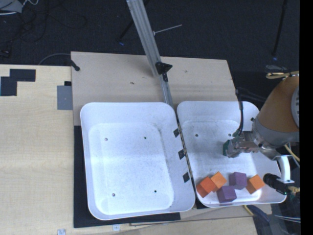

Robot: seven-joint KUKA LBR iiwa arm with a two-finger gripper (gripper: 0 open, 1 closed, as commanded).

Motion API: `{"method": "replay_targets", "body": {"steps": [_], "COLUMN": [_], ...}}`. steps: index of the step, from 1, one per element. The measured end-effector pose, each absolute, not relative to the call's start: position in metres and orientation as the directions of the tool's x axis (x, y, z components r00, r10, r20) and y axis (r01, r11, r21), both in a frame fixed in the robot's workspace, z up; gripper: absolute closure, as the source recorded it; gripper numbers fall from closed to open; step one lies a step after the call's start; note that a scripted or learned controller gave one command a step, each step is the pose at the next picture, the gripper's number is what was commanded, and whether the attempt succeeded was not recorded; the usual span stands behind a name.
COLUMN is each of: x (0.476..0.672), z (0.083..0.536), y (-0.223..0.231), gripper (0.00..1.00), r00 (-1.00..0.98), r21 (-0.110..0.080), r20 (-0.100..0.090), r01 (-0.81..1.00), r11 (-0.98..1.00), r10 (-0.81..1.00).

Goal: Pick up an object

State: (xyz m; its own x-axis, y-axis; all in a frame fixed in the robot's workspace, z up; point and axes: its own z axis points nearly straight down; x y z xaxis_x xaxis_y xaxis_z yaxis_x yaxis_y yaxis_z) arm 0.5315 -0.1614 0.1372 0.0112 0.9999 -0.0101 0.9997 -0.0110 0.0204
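The gripper, its state unreadable, hovers in the right bin above small orange and purple blocks clustered at the near edge, seemingly light, rigid, best pinched across flat opposite faces.

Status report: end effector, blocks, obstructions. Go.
End effector low over right bin, mid-bin. Orange blocks and purple blocks clustered at near edge, none under the end effector. Left bin beside it; nothing between end effector and blocks.
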Motion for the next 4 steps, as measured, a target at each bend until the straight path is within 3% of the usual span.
{"method": "replay_targets", "body": {"steps": [1, 2, 3, 4], "x": [0.531, 0.569, 0.568, 0.568], "z": [0.137, 0.090, 0.101, 0.101], "y": [-0.161, -0.156, -0.156, -0.155], "gripper": [0.00, 0.00, 1.00, 0.00], "r00": [0.012, -0.001, -0.005, -0.008], "r21": [0.019, 0.000, -0.002, -0.003], "r20": [-0.010, -0.001, -0.001, 0.000], "r01": [1.000, 1.000, 1.000, 1.000], "r11": [-0.012, 0.001, 0.005, 0.008], "r10": [1.000, 1.000, 1.000, 1.000]}}
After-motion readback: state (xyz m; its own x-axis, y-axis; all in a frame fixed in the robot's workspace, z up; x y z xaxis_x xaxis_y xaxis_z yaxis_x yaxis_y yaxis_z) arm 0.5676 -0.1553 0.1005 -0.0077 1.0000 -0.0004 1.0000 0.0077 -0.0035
